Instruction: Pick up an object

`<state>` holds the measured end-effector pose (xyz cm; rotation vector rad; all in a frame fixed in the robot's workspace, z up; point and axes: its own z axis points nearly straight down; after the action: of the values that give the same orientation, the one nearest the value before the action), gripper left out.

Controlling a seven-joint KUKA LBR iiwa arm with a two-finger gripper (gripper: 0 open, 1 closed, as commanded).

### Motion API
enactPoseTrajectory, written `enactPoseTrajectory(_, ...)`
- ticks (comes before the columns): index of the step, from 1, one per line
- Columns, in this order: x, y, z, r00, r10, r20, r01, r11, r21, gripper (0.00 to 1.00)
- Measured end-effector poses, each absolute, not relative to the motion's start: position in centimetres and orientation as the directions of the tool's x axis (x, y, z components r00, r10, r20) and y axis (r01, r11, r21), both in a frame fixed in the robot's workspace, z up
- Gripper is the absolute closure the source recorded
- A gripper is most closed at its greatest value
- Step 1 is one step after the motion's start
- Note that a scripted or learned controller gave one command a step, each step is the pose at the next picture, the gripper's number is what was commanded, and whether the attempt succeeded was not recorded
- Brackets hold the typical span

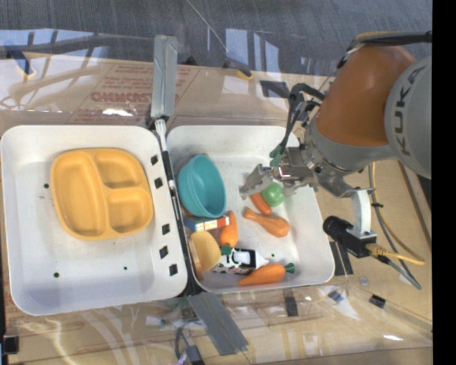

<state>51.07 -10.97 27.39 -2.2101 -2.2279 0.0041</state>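
One arm: KUKA iiwa, came in from the right, orange band over the right bin's [213,137] far-right corner.
Progress: nothing looked lifted; every item lay in a bin, so pick judged not done.
Hand: hand [270,182] sat low over the right bin, just above a green round toy [273,196]; metal parts cluttered, could not tell if open or closed, nothing seen held.
Nearest targets: green toy touched a small orange carrot-like piece [260,203]; another orange carrot [268,224] lay just below.
Other contents: teal bowl [201,186] at the bin's left, yellow piece [204,250], long carrot [266,274] and a black-and-white toy [235,259] along the near wall.
Left bin: [30,280] carried a yellow divided plate [101,191], well apart from the hand.
Pose: wrist pointed down-left, forearm leaving at upper right.
Left to do: close on an item, lift clear.
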Motion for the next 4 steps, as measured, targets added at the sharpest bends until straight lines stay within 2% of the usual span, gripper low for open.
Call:
enactPoseTrajectory(1,52.4,-11.4,14.4,0.472,0.882,-0.003,0.882,-0.472,-0.012,0.00)
enactPoseTrajectory(2,56.5,-10.7,9.1,0.397,0.918,0.000,0.918,-0.397,-0.003,0.00)
enactPoseTrajectory(3,53.3,-14.1,9.2,0.317,0.948,0.001,0.948,-0.317,-0.002,0.00)
enactPoseTrajectory(4,53.7,-14.2,10.7,0.313,0.950,0.002,0.950,-0.313,0.012,1.00)
